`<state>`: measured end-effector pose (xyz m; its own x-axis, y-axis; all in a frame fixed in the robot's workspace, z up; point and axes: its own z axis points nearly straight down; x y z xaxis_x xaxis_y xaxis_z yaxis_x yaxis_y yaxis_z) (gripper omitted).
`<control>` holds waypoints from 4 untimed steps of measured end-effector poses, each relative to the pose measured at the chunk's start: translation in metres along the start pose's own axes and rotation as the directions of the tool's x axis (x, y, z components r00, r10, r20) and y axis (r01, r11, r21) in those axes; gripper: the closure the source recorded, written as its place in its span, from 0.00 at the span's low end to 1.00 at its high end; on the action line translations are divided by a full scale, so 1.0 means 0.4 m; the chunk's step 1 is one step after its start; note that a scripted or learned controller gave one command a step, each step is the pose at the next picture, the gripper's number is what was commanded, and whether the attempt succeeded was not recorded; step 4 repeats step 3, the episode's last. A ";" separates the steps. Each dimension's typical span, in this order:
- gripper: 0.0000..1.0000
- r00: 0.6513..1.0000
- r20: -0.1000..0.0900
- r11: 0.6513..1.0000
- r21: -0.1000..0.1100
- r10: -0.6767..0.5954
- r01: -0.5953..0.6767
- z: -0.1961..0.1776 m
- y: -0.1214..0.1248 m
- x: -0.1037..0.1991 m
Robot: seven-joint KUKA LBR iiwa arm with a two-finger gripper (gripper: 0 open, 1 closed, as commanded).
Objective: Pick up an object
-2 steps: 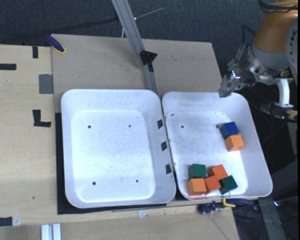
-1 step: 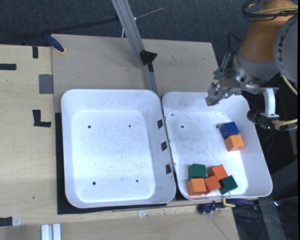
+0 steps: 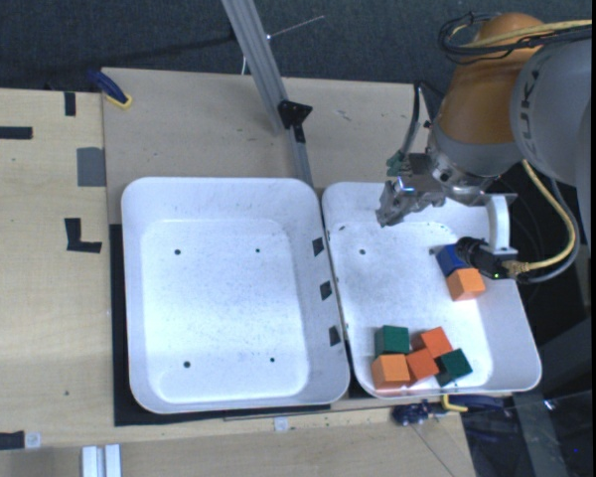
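Blocks lie in the right bin [image 3: 358, 266], none of them in the claw [image 3: 395, 207]. We see the claw near that bin's far edge, hanging over bare white floor; we cannot tell how it is set. Against the right edge sit a blue block [image 3: 449, 258] and, touching it, an orange block [image 3: 466, 283]. In the near right corner we find a cluster: two green blocks [image 3: 391, 340] [image 3: 454, 365] and two orange ones [image 3: 390, 370] [image 3: 435, 343]. Beside it lies the left bin [image 3: 139, 266].
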<state>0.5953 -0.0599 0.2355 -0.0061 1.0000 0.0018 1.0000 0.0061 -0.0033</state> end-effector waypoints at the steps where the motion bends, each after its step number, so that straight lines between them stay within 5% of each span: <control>1: 1.00 1.000 0.000 1.000 0.001 -0.001 0.001 0.029 -0.032 0.141; 3: 1.00 1.000 0.001 1.000 0.000 -0.001 0.001 0.031 -0.091 0.391; 4: 1.00 1.000 0.001 1.000 0.000 -0.001 0.001 0.031 -0.091 0.391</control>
